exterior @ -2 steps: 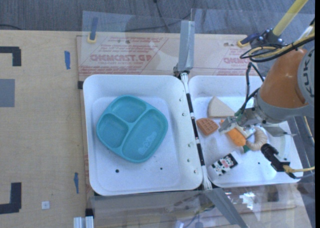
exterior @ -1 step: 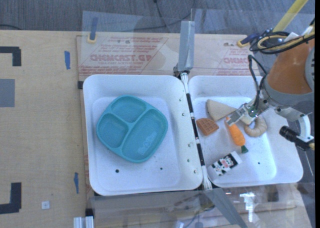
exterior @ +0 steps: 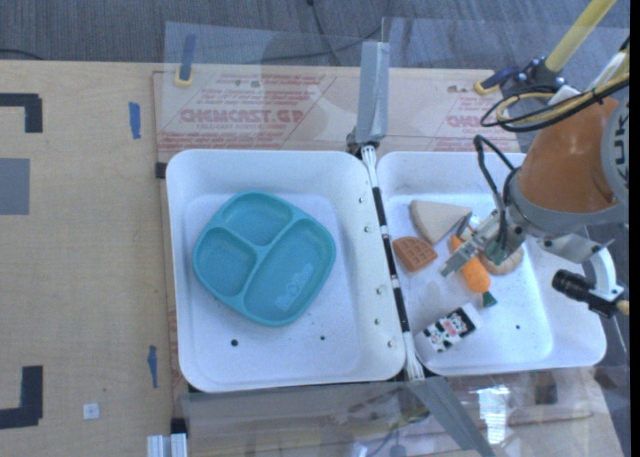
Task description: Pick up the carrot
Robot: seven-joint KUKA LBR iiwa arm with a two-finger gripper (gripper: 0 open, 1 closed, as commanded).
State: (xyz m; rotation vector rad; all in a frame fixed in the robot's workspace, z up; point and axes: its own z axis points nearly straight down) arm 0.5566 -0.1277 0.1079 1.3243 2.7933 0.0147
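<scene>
Right, down into the right-hand bin we go.
Arm: the grey arm (exterior: 570, 170) with its orange band leans in from the right, wrist low over the right bin (exterior: 575, 340).
Gripper: the gripper (exterior: 478, 250) sits right at the carrot, fingers pointing down and to the left.
Grip state: too tangled with the toys beneath to call; cannot tell whether it is released or clenched, or whether anything sits between the fingers.
Carrot: the carrot (exterior: 477, 276) lies in the right bin, orange, touching or just under the fingertips, green end toward the near wall.
Neighbours: a pale wedge (exterior: 437, 218) lies behind it, a brown waffle-like piece (exterior: 413, 253) just to its left, a black-and-white toy (exterior: 447, 330) near the front wall.
Left bin: the left bin (exterior: 195, 345) bears a teal divided plate (exterior: 264, 258), well apart from the action.
</scene>
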